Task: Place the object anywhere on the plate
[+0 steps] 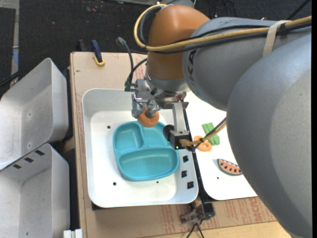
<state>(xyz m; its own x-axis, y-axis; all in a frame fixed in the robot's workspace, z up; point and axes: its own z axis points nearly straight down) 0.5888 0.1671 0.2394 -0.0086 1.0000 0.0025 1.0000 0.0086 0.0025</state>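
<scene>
A blue divided plate (143, 152) lies in the left white bin (99, 148). My gripper (147, 114) hangs over the plate's far right corner, shut on a small orange round object (147, 119). The object sits just above the plate's rim, between the fingers. The arm's large grey body covers the right side of the view.
The right bin (223, 182) holds a green piece (212, 133), an orange ring-like piece (204, 144) and a watermelon slice toy (229, 166). A blue and yellow clamp (97, 53) sits at the bench's far edge. White trays (29, 113) stand to the left.
</scene>
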